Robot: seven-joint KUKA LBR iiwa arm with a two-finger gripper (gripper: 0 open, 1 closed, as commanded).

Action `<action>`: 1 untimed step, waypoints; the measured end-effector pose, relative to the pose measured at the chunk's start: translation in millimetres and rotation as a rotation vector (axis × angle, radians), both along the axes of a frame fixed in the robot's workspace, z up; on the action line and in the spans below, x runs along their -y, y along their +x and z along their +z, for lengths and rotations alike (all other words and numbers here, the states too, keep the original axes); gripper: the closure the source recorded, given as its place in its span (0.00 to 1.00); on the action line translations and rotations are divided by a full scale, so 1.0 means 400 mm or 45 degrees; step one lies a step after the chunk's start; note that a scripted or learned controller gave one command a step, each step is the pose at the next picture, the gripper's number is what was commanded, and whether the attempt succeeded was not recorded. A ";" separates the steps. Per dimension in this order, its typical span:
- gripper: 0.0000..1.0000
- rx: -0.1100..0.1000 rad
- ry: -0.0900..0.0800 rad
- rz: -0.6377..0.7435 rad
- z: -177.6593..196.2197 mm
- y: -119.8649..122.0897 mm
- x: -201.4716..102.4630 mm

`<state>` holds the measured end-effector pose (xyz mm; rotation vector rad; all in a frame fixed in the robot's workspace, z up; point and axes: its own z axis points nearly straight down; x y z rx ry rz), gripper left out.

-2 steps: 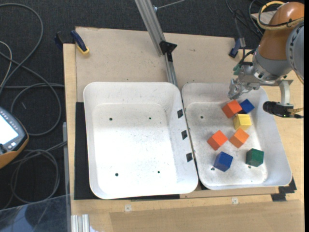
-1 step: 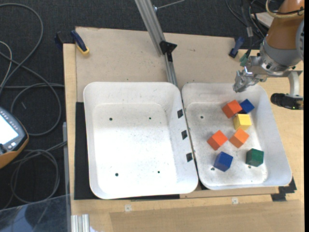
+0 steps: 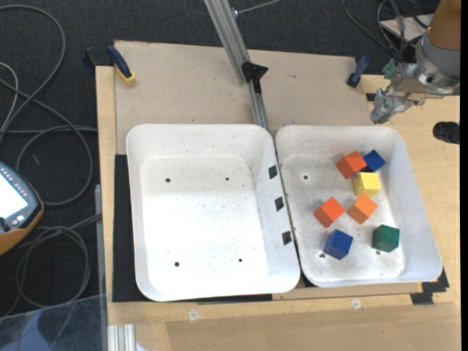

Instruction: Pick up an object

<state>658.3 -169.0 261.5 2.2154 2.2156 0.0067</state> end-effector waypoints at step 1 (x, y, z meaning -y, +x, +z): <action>1.00 -0.004 0.002 0.002 0.091 0.003 0.000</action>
